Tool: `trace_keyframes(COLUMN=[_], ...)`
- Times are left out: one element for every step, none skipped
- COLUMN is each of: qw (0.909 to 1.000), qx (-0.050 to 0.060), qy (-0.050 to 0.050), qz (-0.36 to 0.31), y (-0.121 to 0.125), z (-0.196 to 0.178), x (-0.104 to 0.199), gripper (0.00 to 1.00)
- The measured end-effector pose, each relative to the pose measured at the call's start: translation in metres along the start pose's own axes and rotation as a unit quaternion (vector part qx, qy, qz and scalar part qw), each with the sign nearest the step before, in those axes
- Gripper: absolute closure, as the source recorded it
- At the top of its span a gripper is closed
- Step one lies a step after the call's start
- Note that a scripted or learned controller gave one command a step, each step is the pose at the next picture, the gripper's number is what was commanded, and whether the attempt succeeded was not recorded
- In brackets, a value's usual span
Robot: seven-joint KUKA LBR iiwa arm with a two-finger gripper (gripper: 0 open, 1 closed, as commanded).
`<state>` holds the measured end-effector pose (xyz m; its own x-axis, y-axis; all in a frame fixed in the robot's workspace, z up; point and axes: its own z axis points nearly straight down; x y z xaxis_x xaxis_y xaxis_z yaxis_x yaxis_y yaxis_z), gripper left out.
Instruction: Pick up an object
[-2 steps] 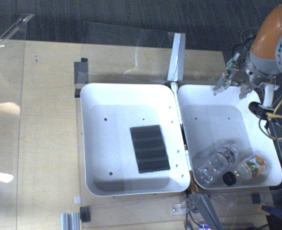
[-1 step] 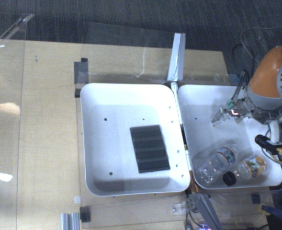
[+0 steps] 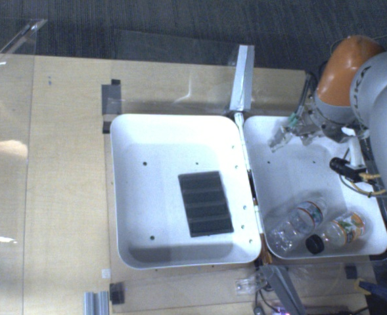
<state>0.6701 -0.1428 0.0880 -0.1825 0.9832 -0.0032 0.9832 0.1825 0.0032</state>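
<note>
The arm (image 3: 377,84) is being seen as a bulky, rounded body in pale grey, with a smooth orange band (image 3: 344,67) capping the section above the wrist. Below the band, a darker grey metal fitting is being shown, leading to the slim, silvery gripper (image 3: 280,138). Black cables (image 3: 354,172) with orange-tipped connectors are being carried along the grey housing's lower side.

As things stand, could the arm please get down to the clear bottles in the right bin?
Probably yes: the gripper hangs over the far part of the right bin, and bare floor lies between it and the bottles.
</note>
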Motion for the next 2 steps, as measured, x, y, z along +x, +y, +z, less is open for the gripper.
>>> trace_keyframes(qw=[1.0000,0.9994], qx=[-0.002,-0.006], qy=[0.001,-0.001], qz=[0.007,-0.035], y=[-0.141,-0.165], z=[-0.073,-0.002], x=[-0.001,0.038], gripper=[0.00,0.00])
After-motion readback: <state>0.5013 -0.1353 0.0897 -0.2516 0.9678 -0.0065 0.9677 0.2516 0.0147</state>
